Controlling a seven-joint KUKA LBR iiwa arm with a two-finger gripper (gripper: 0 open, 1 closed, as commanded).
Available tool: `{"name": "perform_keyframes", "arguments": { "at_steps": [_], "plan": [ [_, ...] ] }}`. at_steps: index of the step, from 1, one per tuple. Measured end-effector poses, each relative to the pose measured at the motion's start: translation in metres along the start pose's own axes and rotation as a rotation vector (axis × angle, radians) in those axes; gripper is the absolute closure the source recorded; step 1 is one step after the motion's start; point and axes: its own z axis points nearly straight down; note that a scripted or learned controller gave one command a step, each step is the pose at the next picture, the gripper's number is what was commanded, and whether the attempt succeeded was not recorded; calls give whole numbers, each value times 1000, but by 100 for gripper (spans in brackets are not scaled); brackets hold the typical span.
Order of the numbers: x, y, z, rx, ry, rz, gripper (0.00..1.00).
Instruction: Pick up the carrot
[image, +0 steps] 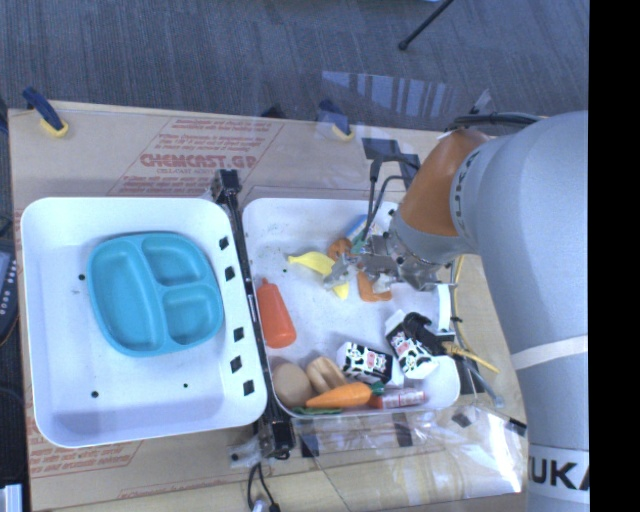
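The carrot (341, 397), orange and tapered, lies along the front wall of the right bin (300, 225), between a tan roll and a thin red stick. My gripper (362, 268) is low over the middle of the same bin, well behind the carrot and apart from it. Small orange pieces (375, 291) and a yellow banana-like toy (314, 263) lie right around the gripper. The grey wrist with its orange band (435, 195) hides the bin's right side.
An orange bottle (274, 312) lies by the right bin's left wall. Two cow-patterned items (365, 360) (412, 350) and tan rolls (305, 379) crowd the space just behind the carrot. The left bin (50, 330) holds a blue divided plate (155, 292).
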Motion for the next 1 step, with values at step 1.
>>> {"name": "perform_keyframes", "arguments": {
  "at_steps": [1],
  "plan": [
    [1,0,-10,4,0,-10,100]
  ]
}}
